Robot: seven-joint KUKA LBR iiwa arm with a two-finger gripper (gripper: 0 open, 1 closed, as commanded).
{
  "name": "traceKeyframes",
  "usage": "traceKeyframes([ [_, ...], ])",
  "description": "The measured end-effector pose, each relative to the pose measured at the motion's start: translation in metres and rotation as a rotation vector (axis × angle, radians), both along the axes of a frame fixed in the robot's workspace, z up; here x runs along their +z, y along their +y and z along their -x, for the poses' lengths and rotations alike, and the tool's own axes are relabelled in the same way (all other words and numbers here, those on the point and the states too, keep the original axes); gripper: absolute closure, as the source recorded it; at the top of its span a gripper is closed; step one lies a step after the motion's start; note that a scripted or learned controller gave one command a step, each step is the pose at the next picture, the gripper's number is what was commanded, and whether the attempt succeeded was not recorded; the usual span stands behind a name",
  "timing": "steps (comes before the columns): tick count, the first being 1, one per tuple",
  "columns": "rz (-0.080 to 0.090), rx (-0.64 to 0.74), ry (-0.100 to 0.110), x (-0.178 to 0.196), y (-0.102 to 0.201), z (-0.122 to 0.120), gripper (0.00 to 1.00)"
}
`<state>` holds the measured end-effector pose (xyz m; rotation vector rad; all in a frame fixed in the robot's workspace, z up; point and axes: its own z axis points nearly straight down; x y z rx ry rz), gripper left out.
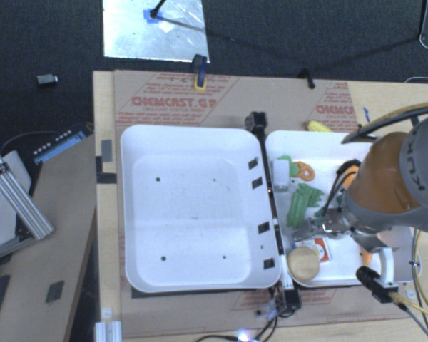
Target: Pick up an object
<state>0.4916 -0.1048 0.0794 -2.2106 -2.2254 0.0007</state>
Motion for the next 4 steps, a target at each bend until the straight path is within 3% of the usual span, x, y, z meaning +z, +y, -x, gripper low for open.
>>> traceKeyframes([
  [1, 0.004, 0.002, -0.012, 0.006, 0.011, -0.075, 0.0],
  [2, 0.003, 0.0, -0.01, 0.006, 0.02, -0.126, 0.0],
  [3, 0.002, 0.002, -0.015, 0.021, 0.019, -0.127, 1.0],
  [4, 0.0, 0.005, -0.013, 0.111, 0.096, -0.11, 1.0],
])
